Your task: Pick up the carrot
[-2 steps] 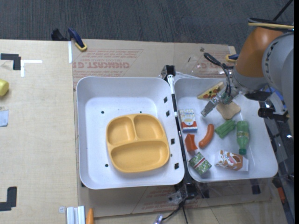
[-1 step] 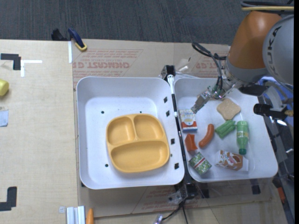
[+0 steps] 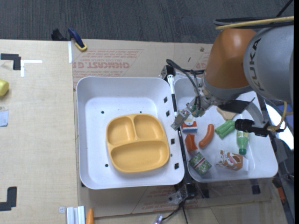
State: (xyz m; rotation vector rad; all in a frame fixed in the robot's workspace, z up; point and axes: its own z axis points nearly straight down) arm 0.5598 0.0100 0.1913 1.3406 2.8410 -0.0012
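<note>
Arm (image 3: 252,55) is reaching in over the right bin (image 3: 261,169). Left bin (image 3: 88,139) is holding a yellow divided plate (image 3: 138,142). Gripper (image 3: 184,118) is hanging at the right bin's left wall; can't tell how far open, nothing seen held. Carrot (image 3: 206,136) is lying just right of it, near an orange-red piece (image 3: 190,143). Risk: crowding, so grabbing the neighbour or nudging the carrot away.
</note>
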